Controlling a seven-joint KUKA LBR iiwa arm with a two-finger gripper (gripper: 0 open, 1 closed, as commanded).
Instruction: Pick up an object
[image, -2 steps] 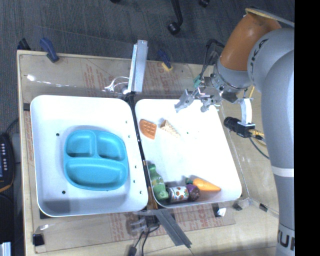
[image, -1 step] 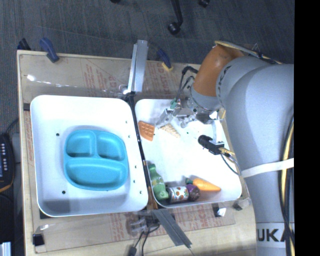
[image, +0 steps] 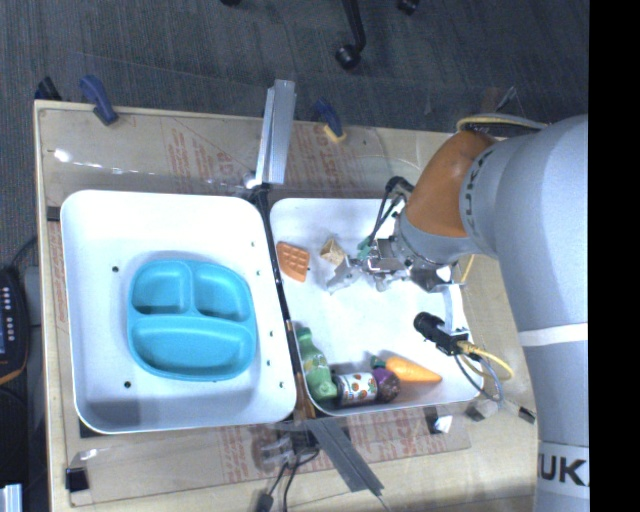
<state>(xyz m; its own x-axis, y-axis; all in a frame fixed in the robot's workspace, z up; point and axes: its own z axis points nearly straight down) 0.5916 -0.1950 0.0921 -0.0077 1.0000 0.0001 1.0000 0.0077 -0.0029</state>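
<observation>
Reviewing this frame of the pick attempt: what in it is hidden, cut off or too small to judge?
- Gripper, camera view: small and dark against the right bin; finger state and any contact with the beige object cannot be judged.
- Can, camera view: label too small to read.
- Green item, camera view: pressed against the bin wall; identity unclear.
- Arm, camera view: cut off to the right.

The gripper (image: 352, 268) is too small and cluttered to tell how its fingers stand, and the pale object (image: 332, 253) just beside it is too blurred to name. The arm (image: 530, 230) hides the right bin's (image: 350, 325) far right rim and is cut by the picture's bottom edge.
</observation>
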